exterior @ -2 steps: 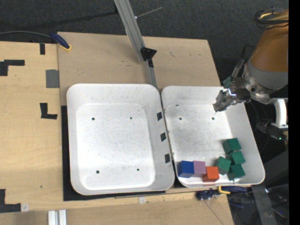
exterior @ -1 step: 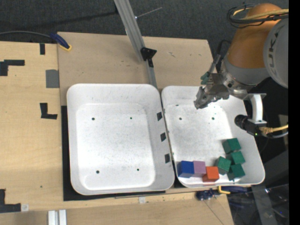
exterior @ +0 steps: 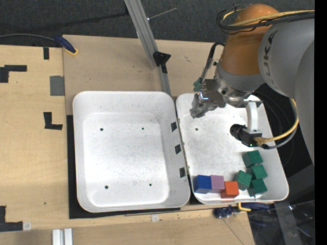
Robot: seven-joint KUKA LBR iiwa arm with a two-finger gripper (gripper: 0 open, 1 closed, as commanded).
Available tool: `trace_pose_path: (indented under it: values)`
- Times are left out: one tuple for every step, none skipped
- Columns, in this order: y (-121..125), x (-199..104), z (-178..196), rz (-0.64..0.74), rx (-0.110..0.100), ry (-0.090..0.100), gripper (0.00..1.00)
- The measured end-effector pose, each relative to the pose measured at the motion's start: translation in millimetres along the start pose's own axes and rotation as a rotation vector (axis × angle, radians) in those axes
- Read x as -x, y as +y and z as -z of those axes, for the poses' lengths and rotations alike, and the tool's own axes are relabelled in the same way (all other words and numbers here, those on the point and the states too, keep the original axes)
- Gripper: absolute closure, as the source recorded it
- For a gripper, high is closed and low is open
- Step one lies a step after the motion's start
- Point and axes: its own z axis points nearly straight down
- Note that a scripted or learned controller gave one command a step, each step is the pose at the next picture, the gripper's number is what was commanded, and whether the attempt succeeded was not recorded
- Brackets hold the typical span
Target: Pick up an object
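The camera view is looking down at a slant on a pale wooden worktop (exterior: 30, 152) that is carrying two shallow white plastic bins side by side. Well to the left of the fingers, the larger left-hand white bin (exterior: 84, 111) is sitting on a dark mat. A slanted grey metal strut (exterior: 145, 29) is crossing the top of the scene, up and to the left of the fingers, probably as part of the rig's frame.

The grey arm's two-finger gripper (exterior: 198, 108) is hanging over the upper left corner of the smaller right-hand white bin (exterior: 276, 152), near the wall the two bins share. Its dark tips are pointing down and nothing is showing between them; whether they are spread or pressed together is too blurred to tell.

The things it could pick are all lying well below and to the right of the fingers, crowded along the near wall and right corner of that bin, likely where they slid or were dropped. From the left, a blue block (exterior: 203, 183), a lilac block (exterior: 217, 181) and an orange block (exterior: 230, 189) are touching in a row. Beside them, a cluster of dark green blocks (exterior: 254, 171) is stacking up the right wall.

Judging by this, the pick is not yet made, and the gripper is standing well apart from every block.
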Motion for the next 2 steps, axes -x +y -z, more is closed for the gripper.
trace_pose_path:
  values:
    - [-2.1, -61.6, -13.0, 0.001, -0.001, 0.000, 1.00]
    - [10.0, -107.1, -23.8, -0.001, 0.001, 0.000, 1.00]
